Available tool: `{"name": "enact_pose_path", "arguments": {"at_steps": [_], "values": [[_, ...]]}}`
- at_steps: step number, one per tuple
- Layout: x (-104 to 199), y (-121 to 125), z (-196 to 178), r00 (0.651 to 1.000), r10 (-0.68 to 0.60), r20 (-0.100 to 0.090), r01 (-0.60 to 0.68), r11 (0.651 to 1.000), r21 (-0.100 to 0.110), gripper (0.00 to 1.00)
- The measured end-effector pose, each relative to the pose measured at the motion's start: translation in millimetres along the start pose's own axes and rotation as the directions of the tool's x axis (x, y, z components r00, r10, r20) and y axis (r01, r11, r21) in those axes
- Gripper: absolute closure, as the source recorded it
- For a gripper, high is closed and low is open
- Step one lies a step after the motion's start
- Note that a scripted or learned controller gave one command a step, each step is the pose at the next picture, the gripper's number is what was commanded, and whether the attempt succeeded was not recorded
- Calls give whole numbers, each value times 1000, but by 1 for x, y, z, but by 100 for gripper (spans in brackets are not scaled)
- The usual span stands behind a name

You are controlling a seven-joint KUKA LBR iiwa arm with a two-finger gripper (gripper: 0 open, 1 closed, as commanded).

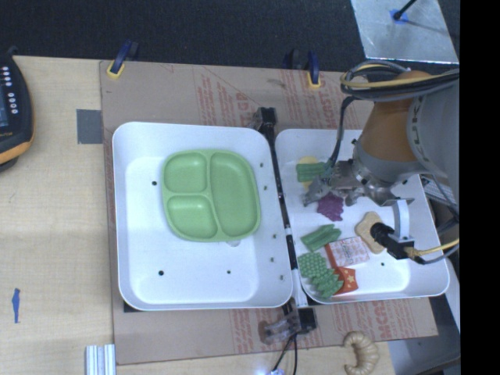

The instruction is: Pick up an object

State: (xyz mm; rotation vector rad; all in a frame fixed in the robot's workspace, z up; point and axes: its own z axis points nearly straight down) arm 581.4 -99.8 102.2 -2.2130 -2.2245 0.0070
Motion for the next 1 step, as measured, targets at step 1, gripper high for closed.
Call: {"name": "enact_pose_path", "arguments": {"at_steps": [1], "values": [[-61,-28,11,1000,7,0,-7,1000,0,0]]}}
